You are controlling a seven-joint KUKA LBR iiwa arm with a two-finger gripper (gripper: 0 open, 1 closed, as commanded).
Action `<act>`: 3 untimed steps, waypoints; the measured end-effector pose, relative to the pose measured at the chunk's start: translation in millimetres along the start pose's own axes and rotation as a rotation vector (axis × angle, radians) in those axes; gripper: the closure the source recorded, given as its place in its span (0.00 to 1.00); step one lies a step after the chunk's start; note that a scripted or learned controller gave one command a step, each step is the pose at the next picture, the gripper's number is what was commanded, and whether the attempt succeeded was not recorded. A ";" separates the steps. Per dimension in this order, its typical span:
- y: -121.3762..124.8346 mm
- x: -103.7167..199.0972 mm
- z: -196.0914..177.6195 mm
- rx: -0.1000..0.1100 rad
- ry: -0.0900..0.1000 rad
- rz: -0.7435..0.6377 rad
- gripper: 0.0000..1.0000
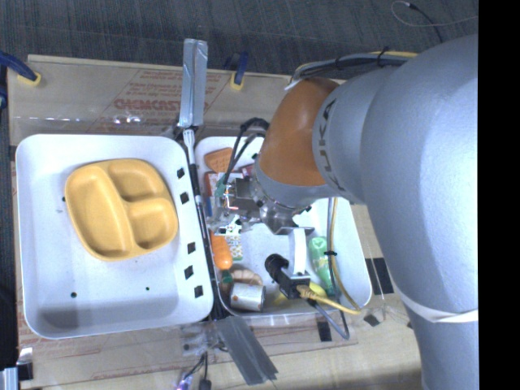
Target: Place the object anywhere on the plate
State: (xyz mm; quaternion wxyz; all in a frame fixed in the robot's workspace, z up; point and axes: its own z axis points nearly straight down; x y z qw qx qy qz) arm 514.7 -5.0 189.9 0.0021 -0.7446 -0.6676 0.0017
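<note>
The tool is hanging low over the cluttered right white bin; its state I cannot tell. Candidate objects, like the orange carrot-shaped toy, are lying there, well apart from the yellow sectioned plastic plate in the left bin. Securing one item cleanly before lifting is what matters.

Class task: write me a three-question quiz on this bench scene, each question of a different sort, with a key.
1. True or false: the yellow plate lies in the left bin.
2. Multiple choice: where is the arm working? A) over the left bin B) over the right bin C) off the bench.
3. Fill in: the small orange item lies near the right bin's ____ edge in the view.

Key: 1 true. 2 B. 3 left.
</note>
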 end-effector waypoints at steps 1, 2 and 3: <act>29.8 72.2 0.6 0.001 -0.001 -0.121 1.00; 7.5 64.2 -2.7 0.004 -0.002 -0.075 1.00; 50.8 130.1 -45.3 0.000 -0.002 -0.225 1.00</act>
